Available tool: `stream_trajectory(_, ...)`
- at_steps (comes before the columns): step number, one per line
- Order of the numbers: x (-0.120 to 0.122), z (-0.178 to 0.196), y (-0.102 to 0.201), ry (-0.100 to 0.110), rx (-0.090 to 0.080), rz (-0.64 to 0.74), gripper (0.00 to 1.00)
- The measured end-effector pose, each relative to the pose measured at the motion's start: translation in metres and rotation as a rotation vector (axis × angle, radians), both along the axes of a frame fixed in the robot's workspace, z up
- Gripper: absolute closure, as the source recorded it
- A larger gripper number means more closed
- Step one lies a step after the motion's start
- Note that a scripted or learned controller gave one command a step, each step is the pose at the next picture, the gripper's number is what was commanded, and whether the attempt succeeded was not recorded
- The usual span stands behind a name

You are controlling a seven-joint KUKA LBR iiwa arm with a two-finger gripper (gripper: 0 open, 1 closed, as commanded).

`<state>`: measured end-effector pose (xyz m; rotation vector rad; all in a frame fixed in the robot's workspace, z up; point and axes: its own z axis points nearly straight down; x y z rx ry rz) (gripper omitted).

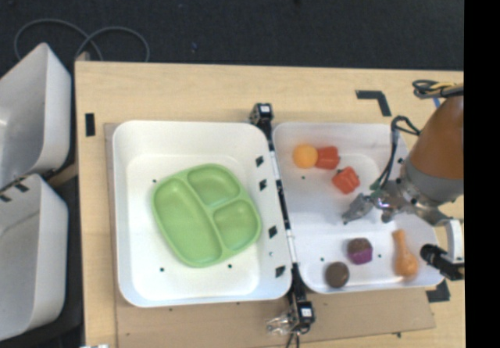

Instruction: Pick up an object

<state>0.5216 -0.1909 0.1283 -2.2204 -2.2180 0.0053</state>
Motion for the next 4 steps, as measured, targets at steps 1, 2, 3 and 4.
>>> stream_trajectory(1, 0.000, -0.029, -0.001, -0.003, -0.001, -0.002, 0.00)
stream_trajectory(2, 0.001, -0.017, -0.002, -0.009, -0.002, -0.008, 1.00)
stream_trajectory(3, 0.007, 0.037, 0.006, -0.011, -0.002, 0.004, 1.00)
stream_trajectory(4, 0.016, 0.093, 0.013, -0.012, -0.003, 0.005, 1.00)
